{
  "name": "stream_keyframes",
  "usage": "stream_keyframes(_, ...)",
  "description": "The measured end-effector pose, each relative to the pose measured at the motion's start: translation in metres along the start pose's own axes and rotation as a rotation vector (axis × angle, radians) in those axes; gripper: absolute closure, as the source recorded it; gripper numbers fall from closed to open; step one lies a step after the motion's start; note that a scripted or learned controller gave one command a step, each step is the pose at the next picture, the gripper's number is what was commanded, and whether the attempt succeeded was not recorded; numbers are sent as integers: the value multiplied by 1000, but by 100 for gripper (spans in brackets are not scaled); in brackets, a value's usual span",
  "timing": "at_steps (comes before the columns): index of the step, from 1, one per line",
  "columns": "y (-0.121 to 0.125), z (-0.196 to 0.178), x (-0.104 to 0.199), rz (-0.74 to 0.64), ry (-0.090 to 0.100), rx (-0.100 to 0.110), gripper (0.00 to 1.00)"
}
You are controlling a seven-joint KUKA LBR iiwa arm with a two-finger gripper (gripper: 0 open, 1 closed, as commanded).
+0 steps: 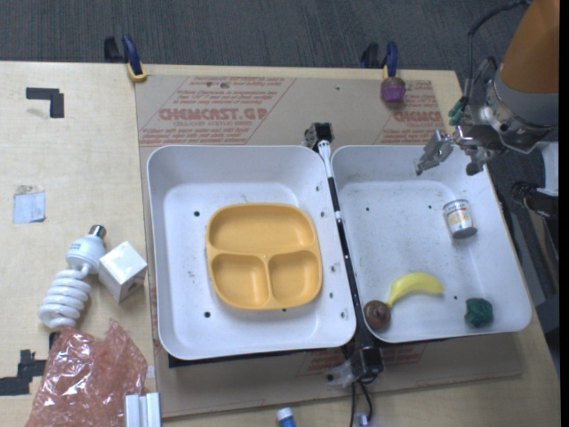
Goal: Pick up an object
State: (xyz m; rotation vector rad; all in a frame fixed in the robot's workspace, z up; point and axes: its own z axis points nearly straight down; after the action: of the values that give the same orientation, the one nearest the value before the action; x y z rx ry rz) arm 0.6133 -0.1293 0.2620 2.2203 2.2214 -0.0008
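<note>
Hovering at the upper right of the frame, the tool (452, 149) is hanging above the far rim of the right bin (498, 238), with nothing between its metal fingers; whether they are spread or pressed together cannot be told from this slanted view. The grey arm with its orange band is reaching in from the right edge.

Possible things to pick are lying in the right bin, a shallow white plastic tray speckled with dirt. A small cylindrical jar (459, 218) with a pale label is lying just below the tool, the nearest candidate. Lower down, a curved yellow banana (414, 286), smooth and toy-like, is resting beside a small round brown object (377, 313) at the bin's lower left corner. A lumpy green object (478, 310) is sitting in the lower right corner, well apart from the jar.

The left bin (178, 238) is holding a yellow divided plate (264, 254) with three compartments, probably kept there as a drop-off area.

On the tabletop (53, 176) at the left of the frame, a spiral white light bulb (73, 278), a small white cube (123, 269) and crinkled pinkish wrap (84, 381) are lying out of the way.
</note>
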Motion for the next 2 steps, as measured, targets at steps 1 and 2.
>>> stream_keyframes(1,20,154,-10,2,0,0,0)
stream_keyframes(2,-46,170,0,2,1,0,0)
